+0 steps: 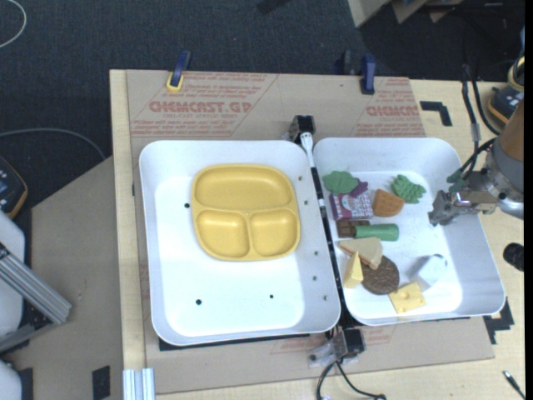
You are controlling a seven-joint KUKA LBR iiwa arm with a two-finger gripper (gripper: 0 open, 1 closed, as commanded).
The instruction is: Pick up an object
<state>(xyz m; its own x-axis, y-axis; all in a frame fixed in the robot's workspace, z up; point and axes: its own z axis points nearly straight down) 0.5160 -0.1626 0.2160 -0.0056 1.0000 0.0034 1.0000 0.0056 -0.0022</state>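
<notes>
The gripper (440, 213) hangs over the right side of the right bin (475, 261), above bare white floor; whether it is clenched or released cannot be told, and nothing is seen in it. The toy food lies apart to its left: green leaf (408, 188), orange piece (387, 202), brown cookie (381, 277), cheese (407, 297). A yellow divided plate (246, 210) sits in the left bin (166, 248).

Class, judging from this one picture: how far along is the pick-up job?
Done: nothing looks lifted. The toy foods, such as the brown cookie and cheese cube, lie in the right bin. In hand: the gripper hovers at that bin's right side, nothing visibly in it. Left: choosing, grasping and lifting one object.
</notes>
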